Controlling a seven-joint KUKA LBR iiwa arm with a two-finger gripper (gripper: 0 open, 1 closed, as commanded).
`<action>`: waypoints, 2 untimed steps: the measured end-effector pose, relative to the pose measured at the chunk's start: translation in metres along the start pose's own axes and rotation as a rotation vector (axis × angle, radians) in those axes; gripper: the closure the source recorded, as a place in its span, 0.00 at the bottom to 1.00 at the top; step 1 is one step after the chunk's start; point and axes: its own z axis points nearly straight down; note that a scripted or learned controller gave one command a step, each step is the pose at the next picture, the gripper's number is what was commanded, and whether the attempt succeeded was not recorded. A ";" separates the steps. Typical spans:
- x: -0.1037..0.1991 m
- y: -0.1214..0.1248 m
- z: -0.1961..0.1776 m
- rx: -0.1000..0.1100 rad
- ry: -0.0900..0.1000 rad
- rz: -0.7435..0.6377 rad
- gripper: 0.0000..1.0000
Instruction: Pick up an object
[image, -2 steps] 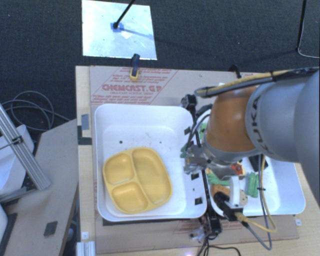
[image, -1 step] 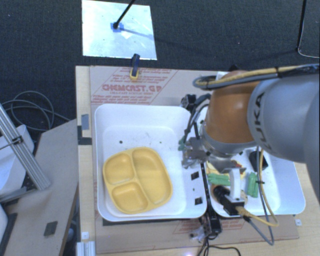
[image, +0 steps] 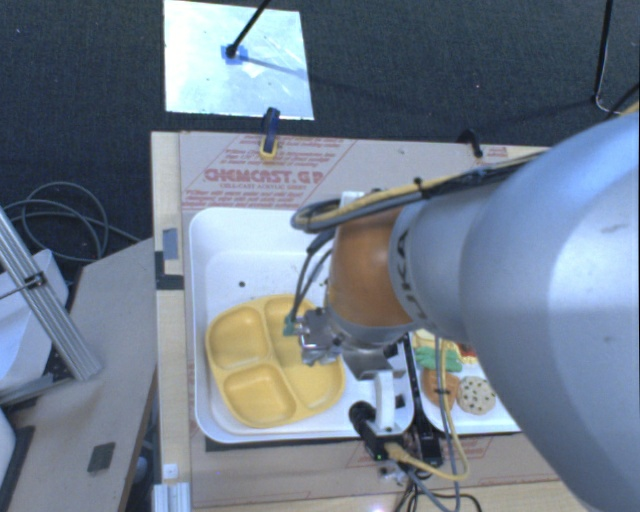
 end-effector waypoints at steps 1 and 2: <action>0.059 0.091 -0.072 -0.019 0.003 0.000 1.00; 0.080 0.125 -0.157 -0.017 0.003 0.003 1.00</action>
